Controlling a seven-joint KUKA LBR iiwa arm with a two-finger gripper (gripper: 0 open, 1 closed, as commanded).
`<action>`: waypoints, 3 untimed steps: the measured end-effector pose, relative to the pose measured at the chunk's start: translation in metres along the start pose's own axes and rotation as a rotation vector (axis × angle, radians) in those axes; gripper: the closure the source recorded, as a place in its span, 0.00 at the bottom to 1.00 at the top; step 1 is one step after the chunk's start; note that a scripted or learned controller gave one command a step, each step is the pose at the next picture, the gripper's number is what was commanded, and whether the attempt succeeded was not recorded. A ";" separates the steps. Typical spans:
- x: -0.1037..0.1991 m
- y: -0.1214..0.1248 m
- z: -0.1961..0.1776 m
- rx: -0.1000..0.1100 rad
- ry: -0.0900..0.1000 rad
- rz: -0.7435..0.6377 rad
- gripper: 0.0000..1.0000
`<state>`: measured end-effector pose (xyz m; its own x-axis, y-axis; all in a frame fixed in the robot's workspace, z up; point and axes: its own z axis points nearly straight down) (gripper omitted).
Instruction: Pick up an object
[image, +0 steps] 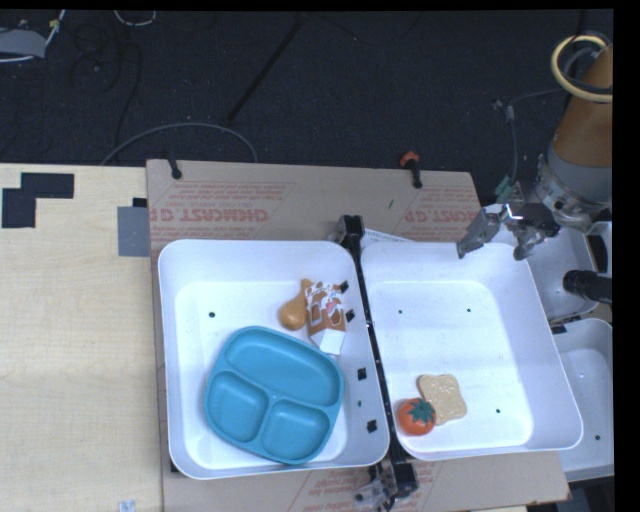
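Observation:
My gripper (497, 237) hangs over the far right corner of the right bin (520, 300), its two fingers spread open with nothing between them. Well below it, near the right bin's front left, lie a red tomato toy (416, 417) and a tan slice of bread (443, 397), touching each other. In the left bin (185, 300) rests a blue divided plate (273, 393), and beyond it a brown gingerbread-like toy (324, 307) and an orange-brown piece (293, 312).
A black divider (362, 330) runs between the two bins. Brown cardboard (300, 205) lies under them. A wooden benchtop (70, 350) extends to the left, and white equipment (590, 330) stands to the right of the right bin.

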<state>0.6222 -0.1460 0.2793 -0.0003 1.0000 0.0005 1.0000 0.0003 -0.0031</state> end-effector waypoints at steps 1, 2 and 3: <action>0.000 -0.003 0.043 0.004 0.000 0.000 0.00; -0.003 -0.013 0.099 0.006 0.001 0.001 0.00; -0.001 -0.014 0.163 0.005 0.001 0.000 0.00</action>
<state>0.6081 -0.1468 0.1164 0.0001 1.0000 0.0017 1.0000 -0.0001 -0.0076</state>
